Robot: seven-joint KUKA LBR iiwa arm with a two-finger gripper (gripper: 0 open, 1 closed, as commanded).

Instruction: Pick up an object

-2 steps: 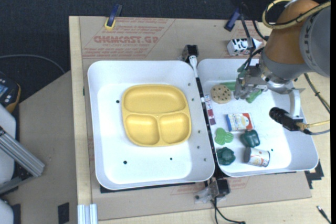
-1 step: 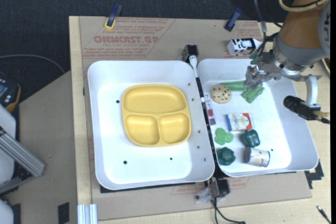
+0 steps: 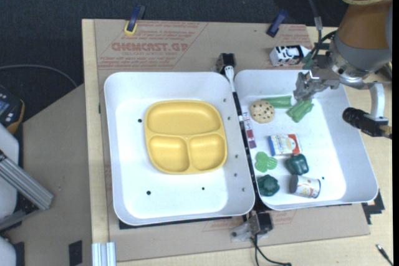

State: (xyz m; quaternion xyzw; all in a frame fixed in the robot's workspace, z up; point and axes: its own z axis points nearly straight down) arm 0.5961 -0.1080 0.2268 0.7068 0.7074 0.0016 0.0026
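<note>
Hanging over the right bin (image 3: pixel 349 152) at about its 12 o'clock, the gripper (image 3: pixel 305 91) has a light green piece (image 3: pixel 300 110) directly beneath its tips. Whether that piece is pinched or merely lies under the fingers I cannot tell, and their spread is too blurred to judge.

A second light green strip (image 3: pixel 278 101) lies at 9 o'clock from the gripper, close beside a round cookie-like toy (image 3: pixel 262 111). The other candidates cluster toward the bin's 6 o'clock: a small blue and white box (image 3: pixel 285 144), a green leaf-shaped toy (image 3: pixel 265 162), a dark green lump (image 3: pixel 297 165), another dark green lump (image 3: pixel 269 184), and a small can (image 3: pixel 305 186) lying on its side. Such a loose scatter probably gives the program many separate targets, and the arm's place at the far edge suggests the light green piece is its choice.

The left bin (image 3: pixel 121 134) holds a yellow divided tray (image 3: pixel 185 136), set centrally, likely as a drop spot. A black and white toy (image 3: pixel 288 55) sits on the board (image 3: pixel 93 134) outside the bins, at 11 o'clock from the gripper.

The board bears red printing that seems to read "CHEMCAST GP". The writing on the box and can is too small to read.
</note>
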